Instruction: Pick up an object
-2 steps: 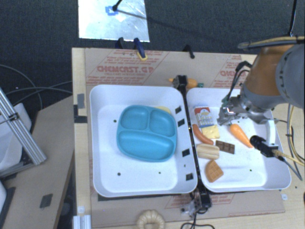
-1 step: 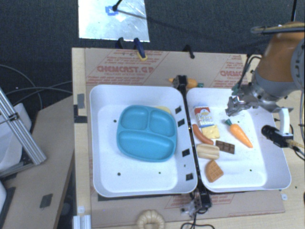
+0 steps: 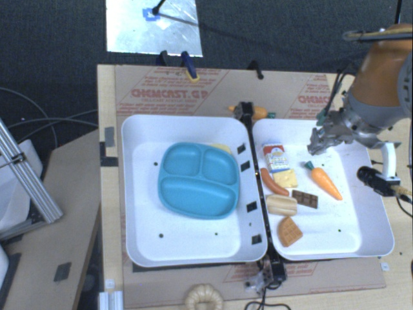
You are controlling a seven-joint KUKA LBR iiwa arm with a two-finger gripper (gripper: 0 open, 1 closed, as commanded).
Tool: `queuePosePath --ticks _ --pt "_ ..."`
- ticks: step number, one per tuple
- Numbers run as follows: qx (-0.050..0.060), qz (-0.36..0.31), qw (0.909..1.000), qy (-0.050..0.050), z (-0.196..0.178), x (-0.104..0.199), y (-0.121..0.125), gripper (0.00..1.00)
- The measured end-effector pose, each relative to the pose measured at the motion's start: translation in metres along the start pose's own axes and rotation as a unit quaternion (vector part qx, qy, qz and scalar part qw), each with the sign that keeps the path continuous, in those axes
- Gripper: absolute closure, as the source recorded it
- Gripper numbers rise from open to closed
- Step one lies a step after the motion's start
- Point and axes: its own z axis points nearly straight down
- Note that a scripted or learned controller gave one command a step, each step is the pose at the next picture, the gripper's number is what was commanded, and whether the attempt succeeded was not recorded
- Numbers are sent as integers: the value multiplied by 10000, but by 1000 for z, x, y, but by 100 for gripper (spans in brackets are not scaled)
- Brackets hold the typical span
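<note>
Hovering at right of frame, gripper (image 3: 317, 148) poised above carrot (image 3: 324, 181), likely lining up; jaw state unclear.

The surface (image 3: 110, 192) is a pale wooden board, and a cardboard sheet (image 3: 213, 86) with red lettering covers most of it. Two shallow white bins sit side by side on that sheet, touching along their inner walls: the left bin (image 3: 139, 237) nearer the surface's left edge, the right bin (image 3: 374, 231) reaching toward its right edge. A small pale ring (material unclear) (image 3: 205, 297) lies at the front edge, near the middle.
</note>
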Motion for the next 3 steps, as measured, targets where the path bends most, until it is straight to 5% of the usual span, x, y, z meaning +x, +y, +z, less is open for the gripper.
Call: queuePosePath --ticks 2,3 --pt "-3 -21 10000 9 -6 108 50 100" --pt "3 -4 10000 -2 7 113 66 100"
